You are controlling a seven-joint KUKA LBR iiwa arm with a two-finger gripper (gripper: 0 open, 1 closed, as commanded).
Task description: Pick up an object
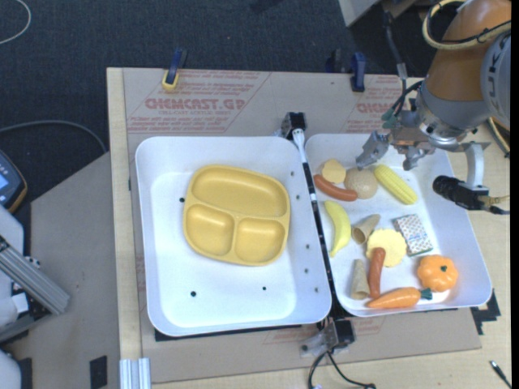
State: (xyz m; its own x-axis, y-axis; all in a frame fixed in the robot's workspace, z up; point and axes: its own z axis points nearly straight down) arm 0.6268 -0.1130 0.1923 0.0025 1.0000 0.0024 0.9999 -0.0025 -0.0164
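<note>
My gripper (391,157) hovers over the far part of the right bin (474,254), open, its two fingers spread with nothing between them. Just below it lie a yellow corn cob (395,184) and a tan potato (362,183). The left fingertip (367,157) is close above the potato. A red sausage (335,189) and a small yellow round piece (332,171) sit to the left of the potato.
Nearer in the right bin lie a banana (338,226), a checkered block (413,233), a small pumpkin (438,273), a carrot (394,299) and several other toy foods. The left bin (162,258) holds a yellow divided plate (237,215).
</note>
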